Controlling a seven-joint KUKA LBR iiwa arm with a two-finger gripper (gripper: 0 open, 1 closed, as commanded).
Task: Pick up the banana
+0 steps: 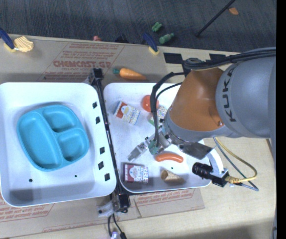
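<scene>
Your arm (217, 103) hides much of the right bin (125, 139), so you can't tell the banana's place or heading. The gripper (155, 146) hangs beside a sausage (169, 158); released or clenched, you can't tell.

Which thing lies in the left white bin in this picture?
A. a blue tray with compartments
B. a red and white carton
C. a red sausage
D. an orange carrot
A: the blue tray with compartments lies alone in the left bin, while the carton and sausage lie in the right bin and the carrot lies on the cardboard behind the bins.
</scene>
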